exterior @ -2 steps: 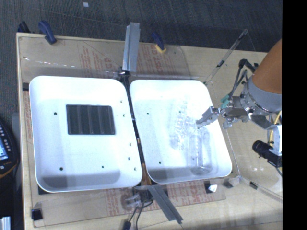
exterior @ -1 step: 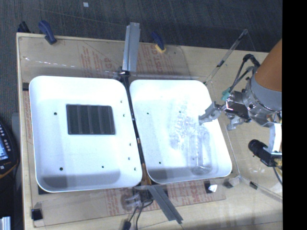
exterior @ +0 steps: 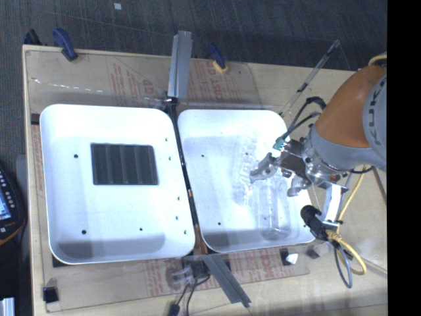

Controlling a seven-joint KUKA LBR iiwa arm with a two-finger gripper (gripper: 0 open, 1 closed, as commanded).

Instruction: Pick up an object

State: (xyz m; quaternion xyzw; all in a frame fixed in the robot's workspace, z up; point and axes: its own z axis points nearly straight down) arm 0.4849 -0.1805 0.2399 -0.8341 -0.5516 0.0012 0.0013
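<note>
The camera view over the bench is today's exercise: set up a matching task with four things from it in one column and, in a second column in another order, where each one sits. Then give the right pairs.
Things
1. dark ribbed rectangle
2. clear plastic bottle
3. gripper
4. blue clamps

Places
A. lying in the right bin
B. on the bench's far edge
C. flat in the middle of the left bin
D. over the right bin's right side, at the clear bottle

Pairs: 1-C, 2-A, 3-D, 4-B
</note>
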